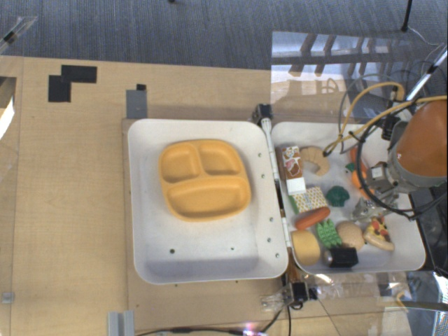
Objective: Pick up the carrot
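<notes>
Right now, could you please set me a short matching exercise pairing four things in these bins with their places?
Things:
1. tray
2. sausage
3. black block
4. croissant

Places:
A. right bin's near edge
B. left bin
C. right bin's far end
D. middle of right bin, left side

Pairs: 1-B, 2-D, 3-A, 4-C

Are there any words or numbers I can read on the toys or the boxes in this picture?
No words or numbers can be read here.
The brown box in the right bin has a picture on it, but any print is too small and blurred.
The dotted card below it shows a pattern, with no letters I can make out.
The yellow tray looks plain.
</notes>
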